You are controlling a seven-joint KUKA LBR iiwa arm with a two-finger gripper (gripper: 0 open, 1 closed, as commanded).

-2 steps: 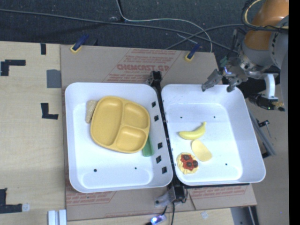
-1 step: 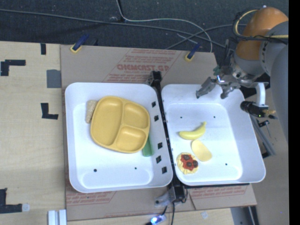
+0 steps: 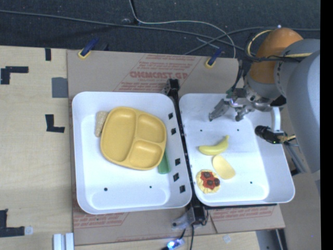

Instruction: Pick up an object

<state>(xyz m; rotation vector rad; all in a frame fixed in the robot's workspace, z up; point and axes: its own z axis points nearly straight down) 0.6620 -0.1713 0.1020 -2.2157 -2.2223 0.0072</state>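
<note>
So, left bin [image 3: 88,191] has the big yellow divided plate [image 3: 133,137], with a tan thing [image 3: 100,123] and a green thing [image 3: 164,164] poking out from under it. Right bin [image 3: 260,184] holds a banana [image 3: 214,146], a pale yellow slice [image 3: 223,167] and a little pizza piece [image 3: 208,180]. My gripper [image 3: 227,111] hangs over the right bin's far end, fingers spread wide with nothing between them, well apart from the banana.
</note>
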